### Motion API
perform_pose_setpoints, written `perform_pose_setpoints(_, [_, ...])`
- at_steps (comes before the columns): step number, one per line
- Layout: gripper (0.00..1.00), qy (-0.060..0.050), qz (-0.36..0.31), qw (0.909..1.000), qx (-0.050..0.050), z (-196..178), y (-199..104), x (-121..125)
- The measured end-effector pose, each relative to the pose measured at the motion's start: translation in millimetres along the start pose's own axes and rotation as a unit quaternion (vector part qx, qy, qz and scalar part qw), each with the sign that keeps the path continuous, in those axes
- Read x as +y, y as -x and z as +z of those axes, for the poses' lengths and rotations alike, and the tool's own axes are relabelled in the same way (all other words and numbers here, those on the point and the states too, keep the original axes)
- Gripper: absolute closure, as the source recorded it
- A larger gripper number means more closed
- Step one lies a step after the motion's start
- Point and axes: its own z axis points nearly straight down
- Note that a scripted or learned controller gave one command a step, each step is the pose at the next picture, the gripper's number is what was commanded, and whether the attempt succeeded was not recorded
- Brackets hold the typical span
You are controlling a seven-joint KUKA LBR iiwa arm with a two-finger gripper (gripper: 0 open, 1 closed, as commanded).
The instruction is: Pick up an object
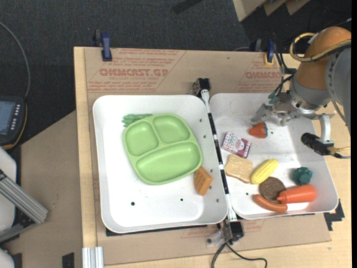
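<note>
Pincer hovers spread just above the strawberry in the right bin; it should centre, drop straight, then squeeze.

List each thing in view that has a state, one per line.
pincer: low in the right bin, over the red piece
red piece: lying under the pincer tips
green divided plate: flat in the left bin
corn cob: leaning on the toast
carrot: on its side
</note>
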Motion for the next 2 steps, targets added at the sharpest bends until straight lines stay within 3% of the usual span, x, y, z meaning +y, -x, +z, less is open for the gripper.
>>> perform_pose_setpoints(1, [0.00,-0.003,-0.001,1.0000,0.002,0,-13,-10])
perform_pose_setpoints(2, [0.00,-0.003,0.000,1.0000,0.002,0,4,-18])
